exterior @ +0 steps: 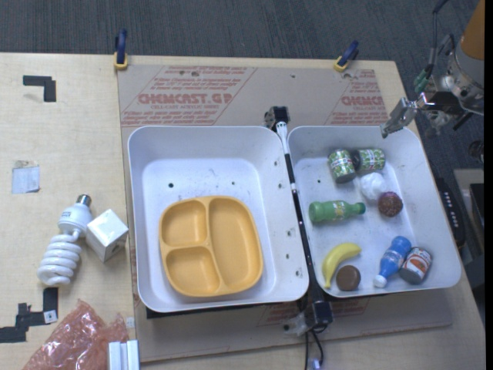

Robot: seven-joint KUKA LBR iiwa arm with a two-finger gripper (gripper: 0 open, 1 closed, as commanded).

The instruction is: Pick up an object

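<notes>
Down front in the right bin [435, 199] sit a banana [339, 259], blue bottle [392, 260] and small can [416, 265], green bottle [336, 210] mid-bin, while the gripper [406, 112] hangs over the bin's far right corner, fingers [394, 122] spread with nothing between them.

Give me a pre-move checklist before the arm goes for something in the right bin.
1. Gripper above the right bin's far corner, nothing between its fingers: ok.
2. Finger opening: cannot tell.
3. Green bottle lies alone, room around it: ok.
4. Banana touches the brown ball: not ok.
5. Blue bottle leans against the can: not ok.
</notes>
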